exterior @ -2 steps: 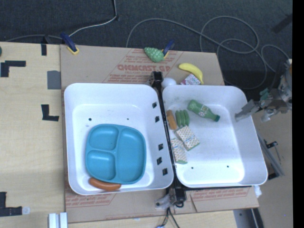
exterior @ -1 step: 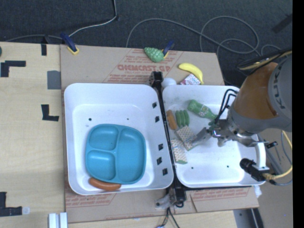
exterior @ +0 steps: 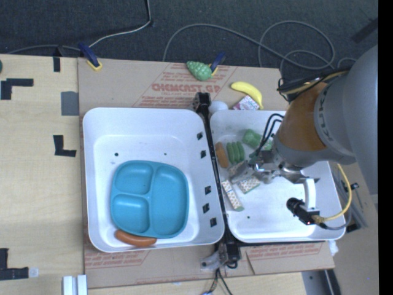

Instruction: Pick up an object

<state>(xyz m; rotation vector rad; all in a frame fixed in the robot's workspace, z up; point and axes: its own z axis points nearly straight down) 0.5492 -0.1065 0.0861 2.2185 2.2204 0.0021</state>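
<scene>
White plastic bins sit side by side on a cardboard-topped bench, w/ the arm working the right one. In the left bin point(exterior: 98, 128) a blue sectioned plate point(exterior: 149, 198) lies flat, a toy hot dog point(exterior: 135, 238) just beside its front edge, against the bin's near wall. Behind the bins, on the cardboard, rest a green toy point(exterior: 199, 70) and a yellow banana point(exterior: 247, 93), both outside either bin.

The right bin point(exterior: 270, 226) holds a cluster near the divider: a green ridged piece, prob. a toy pickle point(exterior: 235, 151), an orange-brown item point(exterior: 221, 155) touching its left side, another green toy point(exterior: 252, 137) toward the back, and two flat patterned packets point(exterior: 233, 195) lying toward the middle. The gripper point(exterior: 261, 168) is down among these, right at the packets and pickle, the grey-and-orange arm looming over it. Whether it's open, closed or has anything can't be told; the wrist hides the tip.

Judged step: the reach into the pile, approx. at the grasp point, nothing visibly lifted yet. Next move calls for a clean close on one item, not two, then a straight lift clear of the bin wall. Flat packets look hard to pinch; the pickle seems the likelier catch.
</scene>
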